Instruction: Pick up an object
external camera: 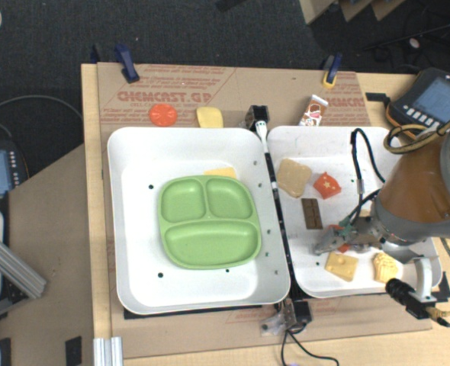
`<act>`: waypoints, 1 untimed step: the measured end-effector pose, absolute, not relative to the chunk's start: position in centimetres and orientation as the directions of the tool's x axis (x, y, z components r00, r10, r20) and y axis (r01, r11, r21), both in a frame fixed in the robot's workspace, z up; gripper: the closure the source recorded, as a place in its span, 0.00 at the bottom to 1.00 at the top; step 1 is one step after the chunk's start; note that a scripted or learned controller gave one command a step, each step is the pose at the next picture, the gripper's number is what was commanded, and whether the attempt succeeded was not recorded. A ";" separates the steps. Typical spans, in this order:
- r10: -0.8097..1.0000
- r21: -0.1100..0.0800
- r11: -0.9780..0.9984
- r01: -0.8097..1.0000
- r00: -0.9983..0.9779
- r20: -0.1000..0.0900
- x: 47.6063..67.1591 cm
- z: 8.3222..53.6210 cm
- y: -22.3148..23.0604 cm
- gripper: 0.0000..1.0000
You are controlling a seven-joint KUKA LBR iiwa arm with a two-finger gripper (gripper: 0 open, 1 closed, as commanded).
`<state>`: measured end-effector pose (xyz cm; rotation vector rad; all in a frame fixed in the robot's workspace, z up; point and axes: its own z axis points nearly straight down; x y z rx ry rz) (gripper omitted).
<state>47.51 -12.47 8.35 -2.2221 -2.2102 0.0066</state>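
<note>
Cheese wedge (342,265), our likeliest pick, lies on the right bin's (310,284) floor, just below the gripper (330,241). We cannot tell how the gripper is set, and we see nothing between its tips. Our worry is crowding: a second yellow piece (385,267) sits beside the wedge, and a brown bar (311,213) lies near above. We could nudge the wedge aside or clip a neighbour and come up empty.
</note>
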 end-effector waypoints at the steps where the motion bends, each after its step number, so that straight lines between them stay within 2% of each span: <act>1: 1.000 0.001 -0.002 1.000 0.002 -0.001 47.9 9.5 -12.3 1.00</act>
